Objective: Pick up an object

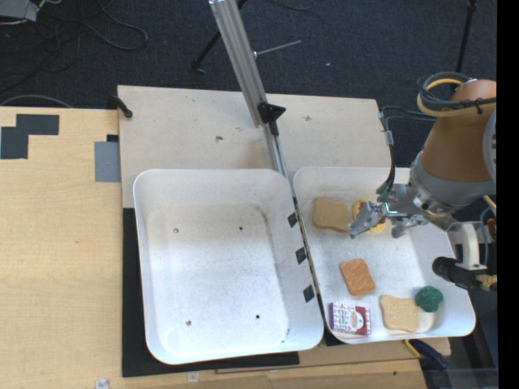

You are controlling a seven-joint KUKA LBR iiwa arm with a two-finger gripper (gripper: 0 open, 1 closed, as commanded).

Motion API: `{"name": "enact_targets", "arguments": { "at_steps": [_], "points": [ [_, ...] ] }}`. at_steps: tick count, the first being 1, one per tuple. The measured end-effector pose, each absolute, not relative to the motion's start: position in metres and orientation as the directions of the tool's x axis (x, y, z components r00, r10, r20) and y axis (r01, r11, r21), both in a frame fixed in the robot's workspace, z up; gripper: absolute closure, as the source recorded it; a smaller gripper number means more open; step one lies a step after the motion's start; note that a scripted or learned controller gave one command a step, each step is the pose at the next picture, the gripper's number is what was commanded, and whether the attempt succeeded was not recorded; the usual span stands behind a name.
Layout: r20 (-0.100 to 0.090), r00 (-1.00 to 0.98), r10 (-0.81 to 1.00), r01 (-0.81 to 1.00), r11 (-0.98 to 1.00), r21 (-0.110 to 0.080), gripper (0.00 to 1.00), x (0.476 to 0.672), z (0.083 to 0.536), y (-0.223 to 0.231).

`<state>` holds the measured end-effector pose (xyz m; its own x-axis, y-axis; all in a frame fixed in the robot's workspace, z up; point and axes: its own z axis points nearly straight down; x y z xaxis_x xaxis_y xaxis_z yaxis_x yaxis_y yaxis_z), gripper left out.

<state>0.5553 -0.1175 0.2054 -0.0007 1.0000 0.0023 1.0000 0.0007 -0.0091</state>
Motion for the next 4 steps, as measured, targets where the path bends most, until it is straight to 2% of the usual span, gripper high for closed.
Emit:
{"name": "enact_targets", "arguments": {
  "at_steps": [1,2,3,4],
  "points": [
    [0.001,0.002,1.0,1.0,-0.002,-0.003,0.0,0.556,0.208,-0.119],
    [0.002,0.001,1.0,1.0,-0.001,-0.01,0.0,0.55,0.145,-0.113],
    [0.001,0.002,1.0,1.0,-0.002,-0.004,0.0,0.55,0.093,-0.112],
    [0.001,0.009,1.0,1.0,-0.009,-0.005,1.0,0.549,0.104,-0.114]
  ]
}}
